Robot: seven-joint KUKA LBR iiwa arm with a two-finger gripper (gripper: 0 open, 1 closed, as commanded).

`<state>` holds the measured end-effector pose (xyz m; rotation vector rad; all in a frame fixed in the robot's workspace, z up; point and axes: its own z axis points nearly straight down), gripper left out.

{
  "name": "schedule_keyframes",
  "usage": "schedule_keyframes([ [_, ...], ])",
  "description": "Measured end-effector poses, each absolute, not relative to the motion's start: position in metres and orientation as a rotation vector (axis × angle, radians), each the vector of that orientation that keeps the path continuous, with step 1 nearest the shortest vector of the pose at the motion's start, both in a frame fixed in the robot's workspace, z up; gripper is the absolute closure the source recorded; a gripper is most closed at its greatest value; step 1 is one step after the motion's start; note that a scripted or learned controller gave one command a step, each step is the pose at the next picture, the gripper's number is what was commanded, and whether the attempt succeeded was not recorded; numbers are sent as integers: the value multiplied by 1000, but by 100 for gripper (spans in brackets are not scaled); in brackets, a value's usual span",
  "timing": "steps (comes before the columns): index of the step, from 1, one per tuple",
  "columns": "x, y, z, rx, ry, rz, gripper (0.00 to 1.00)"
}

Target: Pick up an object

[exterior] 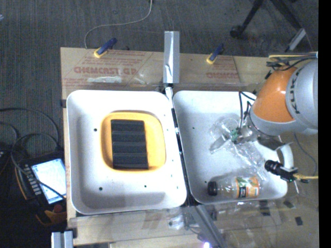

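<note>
We see the gripper [239, 134] low in the right bin [199, 138], against crumpled clear plastic [227, 133]; whether its jaws are parted or closed we cannot tell. A bottle [235, 187] lies along that bin's near wall. Open floor remains toward the divider. The left bin [83, 138] holds a yellow tray [158, 138].

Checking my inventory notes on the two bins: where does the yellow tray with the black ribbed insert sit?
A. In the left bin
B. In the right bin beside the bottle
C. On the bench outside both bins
A: the yellow tray lies flat in the left bin, while the bottle lies in the right bin.
</note>
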<state>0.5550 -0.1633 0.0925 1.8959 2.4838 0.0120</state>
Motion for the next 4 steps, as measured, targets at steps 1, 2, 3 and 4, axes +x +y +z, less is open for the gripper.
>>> schedule_keyframes([
  [1,556,-163,102,1894,2483,14,100],
  [2,563,-134,263,1934,2472,-3,100],
  [3,560,-152,305,1839,2543,-4,100],
  [4,604,-139,216,1922,2485,-6,100],
])
